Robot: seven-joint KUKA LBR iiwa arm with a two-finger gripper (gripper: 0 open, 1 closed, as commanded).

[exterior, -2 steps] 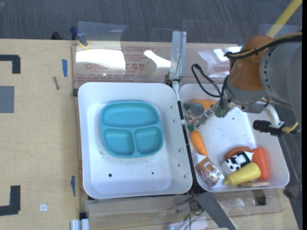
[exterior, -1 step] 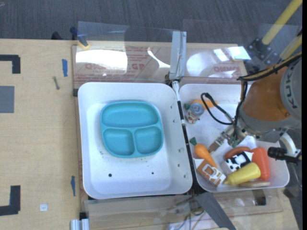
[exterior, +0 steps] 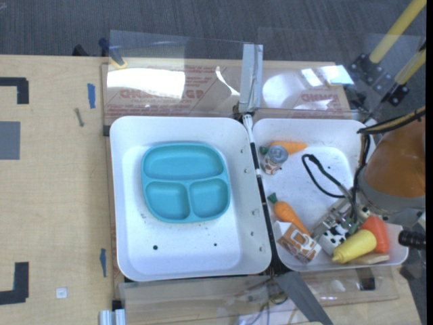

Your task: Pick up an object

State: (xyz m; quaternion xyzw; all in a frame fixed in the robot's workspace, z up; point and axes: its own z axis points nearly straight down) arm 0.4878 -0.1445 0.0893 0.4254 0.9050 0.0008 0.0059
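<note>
Your gripper [exterior: 336,217], fingers too blurred to tell, hangs at the right bin's [exterior: 318,131] five o'clock; drop squarely on the toy carrot [exterior: 291,213] at nine o'clock from it.

We see faint red print on the clear panels [exterior: 177,93] behind the bins, too blurred to read.

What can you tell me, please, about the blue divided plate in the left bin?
The blue divided plate looks like matte turquoise plastic, a rounded rectangle with a raised rim. It has three compartments: one wide one along the far side and two smaller ones nearer the camera. It lies flat and upright on the floor of the left bin, roughly central, touching none of the bin's walls. Small dark specks dot the floor near it.
</note>
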